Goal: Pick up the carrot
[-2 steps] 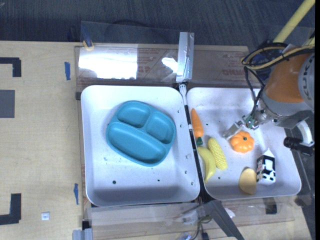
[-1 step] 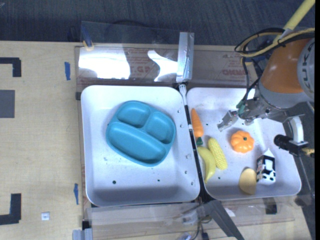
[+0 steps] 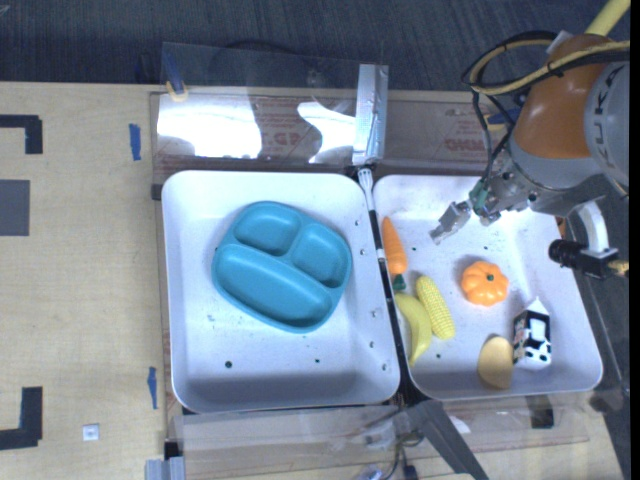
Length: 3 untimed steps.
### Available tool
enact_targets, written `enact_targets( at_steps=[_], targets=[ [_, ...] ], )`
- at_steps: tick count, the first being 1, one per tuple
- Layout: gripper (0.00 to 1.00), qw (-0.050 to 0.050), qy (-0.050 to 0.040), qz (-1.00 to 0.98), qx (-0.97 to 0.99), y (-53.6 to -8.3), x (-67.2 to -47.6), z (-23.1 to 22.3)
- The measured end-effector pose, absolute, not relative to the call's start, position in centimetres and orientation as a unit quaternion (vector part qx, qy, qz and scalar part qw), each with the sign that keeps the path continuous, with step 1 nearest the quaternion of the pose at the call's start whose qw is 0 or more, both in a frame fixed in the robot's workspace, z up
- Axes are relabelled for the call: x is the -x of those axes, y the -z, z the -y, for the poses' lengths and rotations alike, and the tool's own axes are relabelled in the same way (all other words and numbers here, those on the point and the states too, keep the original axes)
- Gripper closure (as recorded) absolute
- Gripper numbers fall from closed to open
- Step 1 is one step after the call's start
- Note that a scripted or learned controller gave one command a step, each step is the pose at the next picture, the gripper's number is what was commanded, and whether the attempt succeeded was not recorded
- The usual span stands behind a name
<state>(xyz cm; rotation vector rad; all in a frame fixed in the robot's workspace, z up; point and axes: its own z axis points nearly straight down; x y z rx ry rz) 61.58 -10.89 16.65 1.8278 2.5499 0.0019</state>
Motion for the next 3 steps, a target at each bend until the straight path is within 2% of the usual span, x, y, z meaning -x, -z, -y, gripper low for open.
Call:
enact_targets(
  at_steps=[1, 2, 3],
  targets=[
    [0.0, 0.0, -0.0001, -0.953, -0.304, -11.0, -57.4, 13.4],
    [0.0, 0.002, -0.001, -0.932, -0.363, -8.7, -56.5, 16.3],
    [0.0, 0.001, -0.0008, -0.866, -0.501, -8.7, -55.4, 14.7]
  ],
)
